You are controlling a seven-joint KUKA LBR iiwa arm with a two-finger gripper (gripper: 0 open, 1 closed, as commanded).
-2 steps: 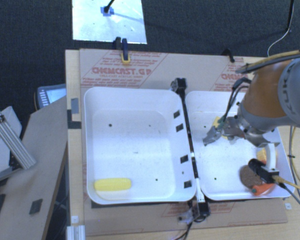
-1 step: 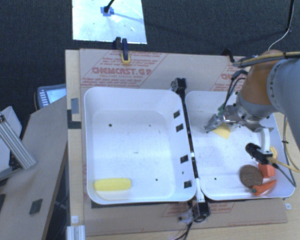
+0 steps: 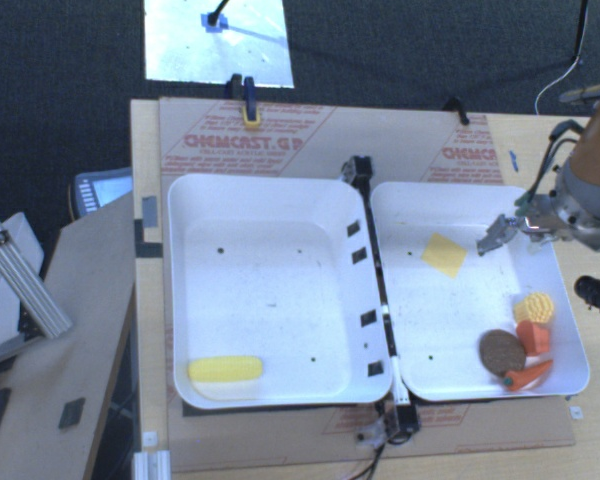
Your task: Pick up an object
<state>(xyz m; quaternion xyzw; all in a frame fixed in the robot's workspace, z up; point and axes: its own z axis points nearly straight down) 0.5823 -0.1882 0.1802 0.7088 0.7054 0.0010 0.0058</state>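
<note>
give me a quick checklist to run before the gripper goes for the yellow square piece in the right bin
1. Gripper is over the right bin: ok.
2. Gripper carries nothing yet: ok, nothing seen between its tips.
3. Finger opening wide enough: cannot tell, too small and blurred.
4. Yellow square piece lies free, apart from the bin walls: ok.
5. Gripper lined up over it: not ok, it sits to the piece's right.
6. Clutter nearby: ok, the brown disc, orange pieces and small corn sit in the near right corner.
</note>
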